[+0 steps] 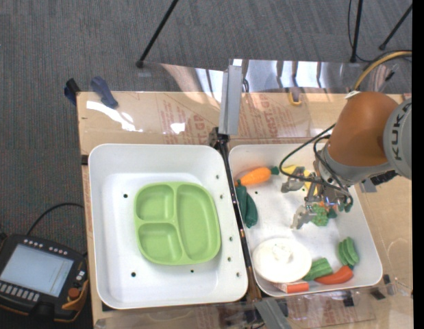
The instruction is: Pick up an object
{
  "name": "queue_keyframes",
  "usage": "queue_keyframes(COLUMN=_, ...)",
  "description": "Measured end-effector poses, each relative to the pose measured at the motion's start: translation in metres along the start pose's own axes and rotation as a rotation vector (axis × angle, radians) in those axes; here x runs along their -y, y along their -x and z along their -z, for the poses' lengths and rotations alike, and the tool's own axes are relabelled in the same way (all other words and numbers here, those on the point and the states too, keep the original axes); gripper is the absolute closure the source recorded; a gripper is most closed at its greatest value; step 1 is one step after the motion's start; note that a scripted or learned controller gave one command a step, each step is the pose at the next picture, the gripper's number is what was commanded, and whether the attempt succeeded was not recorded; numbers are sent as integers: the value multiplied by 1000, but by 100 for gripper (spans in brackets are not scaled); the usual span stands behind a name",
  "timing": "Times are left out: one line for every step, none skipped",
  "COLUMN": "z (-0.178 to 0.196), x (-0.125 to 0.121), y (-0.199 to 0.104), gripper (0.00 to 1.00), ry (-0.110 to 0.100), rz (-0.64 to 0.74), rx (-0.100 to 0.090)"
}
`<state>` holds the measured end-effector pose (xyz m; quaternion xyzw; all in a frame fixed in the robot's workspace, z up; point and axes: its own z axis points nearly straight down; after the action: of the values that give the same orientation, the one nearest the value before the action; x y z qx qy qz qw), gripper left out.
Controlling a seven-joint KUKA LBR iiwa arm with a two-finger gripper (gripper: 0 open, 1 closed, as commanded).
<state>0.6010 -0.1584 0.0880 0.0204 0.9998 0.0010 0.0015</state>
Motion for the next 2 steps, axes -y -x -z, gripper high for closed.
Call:
queue_keyframes(z=1, x=-73, y=30, gripper=0, ry=-9, rz=-27, rx=-15)
queue_keyframes(z=-1, x=-45, y=-21, gripper=0, ry=-1, rz=-23, rx=-3)
